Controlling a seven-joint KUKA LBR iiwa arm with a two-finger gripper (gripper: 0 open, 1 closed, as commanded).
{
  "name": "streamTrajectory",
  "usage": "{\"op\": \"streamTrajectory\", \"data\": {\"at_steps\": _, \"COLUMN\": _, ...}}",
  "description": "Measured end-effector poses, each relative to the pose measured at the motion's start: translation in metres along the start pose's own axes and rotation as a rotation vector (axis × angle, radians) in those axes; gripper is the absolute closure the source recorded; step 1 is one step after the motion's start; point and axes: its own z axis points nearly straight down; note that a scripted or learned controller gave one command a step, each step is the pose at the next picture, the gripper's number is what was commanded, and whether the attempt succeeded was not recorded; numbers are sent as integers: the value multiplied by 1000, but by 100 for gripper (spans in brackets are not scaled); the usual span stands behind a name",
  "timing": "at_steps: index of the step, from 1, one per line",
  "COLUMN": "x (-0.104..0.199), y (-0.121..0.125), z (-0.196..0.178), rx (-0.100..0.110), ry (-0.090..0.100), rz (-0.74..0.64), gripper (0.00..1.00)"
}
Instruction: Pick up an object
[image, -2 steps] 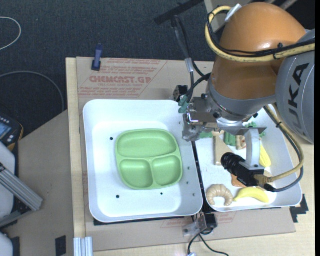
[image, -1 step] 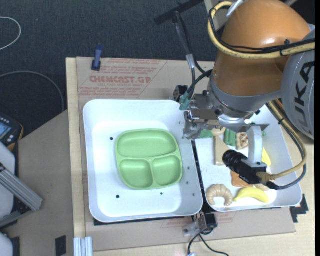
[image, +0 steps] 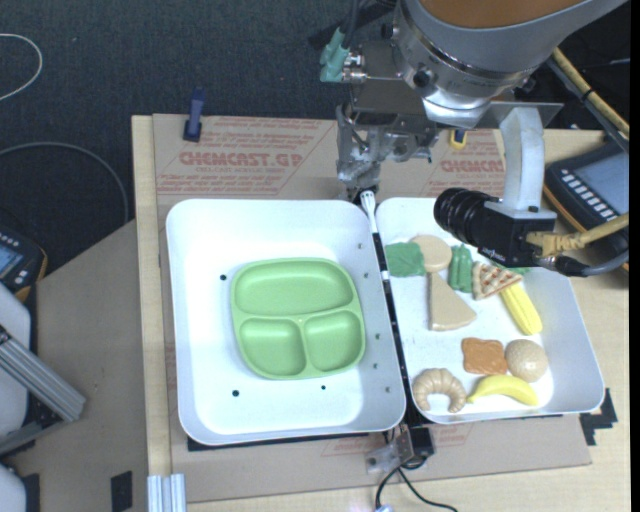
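- The gripper (image: 368, 160) hung above the far rim of the left bin (image: 200, 240); finger state could not be told.
- A green divided tray (image: 297, 317) lay in that bin.
- Right of the tray, the right bin (image: 580, 340) held a banana (image: 505, 391), croissant (image: 440, 388) and corn (image: 521, 307).

Grey arm (image: 480, 40) with an orange band, silver metal wrist, teal connector.

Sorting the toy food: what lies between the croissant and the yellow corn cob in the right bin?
In the camera view, an orange-brown toast slice and a round tan bun lie between the croissant and the corn cob.
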Motion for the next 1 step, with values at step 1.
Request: {"op": "streamTrajectory", "data": {"at_steps": 1, "x": -38, "y": -2, "z": 69, "rx": 26, "ry": -13, "rz": 14, "gripper": 100}}
